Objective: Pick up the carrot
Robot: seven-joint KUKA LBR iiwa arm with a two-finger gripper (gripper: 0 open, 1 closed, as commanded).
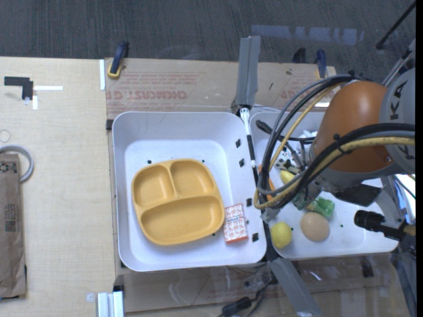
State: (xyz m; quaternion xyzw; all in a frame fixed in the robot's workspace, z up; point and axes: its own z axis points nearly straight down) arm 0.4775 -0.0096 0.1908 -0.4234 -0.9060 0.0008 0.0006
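Carrot: I cannot tell where it lies; the arm covers much of the right bin, and nothing I can see there reads clearly as a carrot.
Claw: hidden under the arm's bulk over the right bin; I cannot tell whether it is released, clenched or grasping anything.
Yellow fruit (281, 234): nearest to me, at the near left corner of the right bin (350, 243), round and lemon-like.
Tan ball (315, 228): just beside the yellow fruit, on its right, egg-shaped.
Red-and-white packet (235, 223): in the left bin (122, 197), flat, touching the near right edge of the plate.
Green piece (323, 207): just behind the tan ball, partly under the cables.
Yellow plate (178, 200): three compartments, lying flat in the middle of the left bin.
Paper bag (11, 233): brown, flat on the tabletop (59, 144) at the far left, well apart from both bins.
Arm (353, 134): reaching in from the right, its orange band over the right bin.
Cables (291, 137): black and yellow, looping from the arm down toward the bin's left side.
Small yellow thing (287, 175): behind the loops, too hidden for me to name.
Cardboard (172, 84): beyond the bins, printed in red.
Clamps (119, 59): blue and yellow, on the cardboard's far edge.
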